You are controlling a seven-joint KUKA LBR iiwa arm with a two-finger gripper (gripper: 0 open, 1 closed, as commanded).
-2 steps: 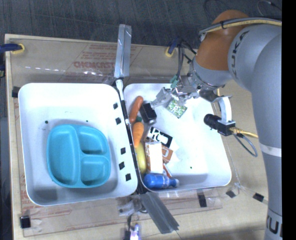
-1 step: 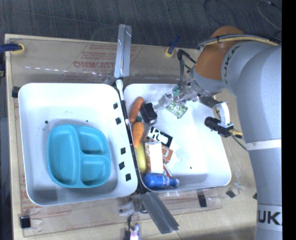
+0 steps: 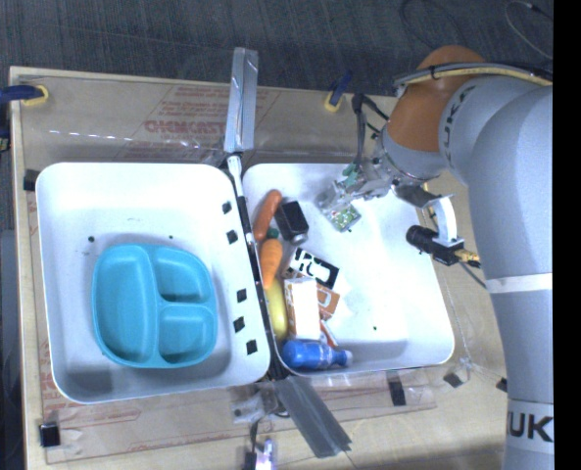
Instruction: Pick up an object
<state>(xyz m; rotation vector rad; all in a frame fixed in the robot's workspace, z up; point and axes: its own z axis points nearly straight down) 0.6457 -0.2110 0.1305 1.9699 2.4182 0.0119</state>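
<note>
Objects lie clustered along the left wall of the right bin [image 3: 393,302]: two carrots [image 3: 267,213], a black block [image 3: 291,219], a black-and-white card [image 3: 314,265], a carton [image 3: 303,309] and a blue bottle [image 3: 314,355]. The gripper [image 3: 344,207] hangs over the bin's far part, near the black block but apart from it. Whether it is open or closed cannot be told. A blue divided plate [image 3: 153,306] sits in the left bin [image 3: 65,213].

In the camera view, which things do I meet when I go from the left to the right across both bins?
Blue plate → upper carrot → tool → grey arm.
</note>
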